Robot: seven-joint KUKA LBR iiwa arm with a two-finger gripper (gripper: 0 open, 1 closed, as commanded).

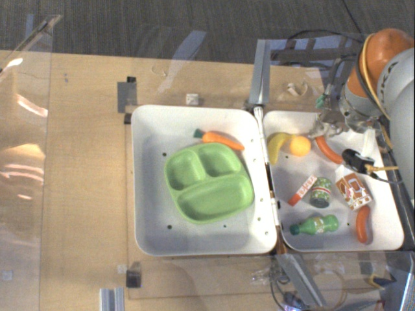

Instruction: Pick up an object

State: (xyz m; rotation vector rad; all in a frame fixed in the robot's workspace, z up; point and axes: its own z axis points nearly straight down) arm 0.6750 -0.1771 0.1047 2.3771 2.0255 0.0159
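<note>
- Gripper [326,125] is seen low over the right bin's [389,241] far edge; its state cannot be told
- A sausage [327,150] lies just beneath, judged the likely target
- A banana [277,144] lies near, leftward

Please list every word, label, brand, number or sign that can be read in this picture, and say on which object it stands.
No text can be read.
Small carton, right bin: red and white print, too blurred.
Can: label blurred.
Green bottle: red label, too small.
Red and white packet: print, too small.
</note>
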